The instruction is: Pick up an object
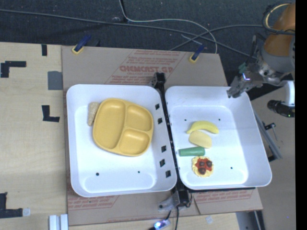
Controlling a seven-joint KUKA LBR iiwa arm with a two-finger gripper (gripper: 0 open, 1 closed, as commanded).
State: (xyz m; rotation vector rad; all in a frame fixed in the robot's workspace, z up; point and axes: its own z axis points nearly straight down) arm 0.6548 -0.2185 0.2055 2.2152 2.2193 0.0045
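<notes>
Two glossy white bins sit side by side on brown cardboard. In the left bin point(81, 176) there's a smooth yellow plate point(123, 127), rounded and split into three compartments, with a rough beige sponge point(92, 113) tucked against its left edge. Over in the right bin point(249, 143), four small toy foods cluster near the middle: a curved yellow banana point(202, 126), just below it a pale yellow rounded wedge point(200, 138), then a green cylinder point(191, 151) lying flat, and a small round pizza point(202, 166) dotted dark red. The gripper point(236, 91) hangs over the far right corner of that bin, well apart from the food, nothing in its grasp; how far it's parted, I cannot tell.
</notes>
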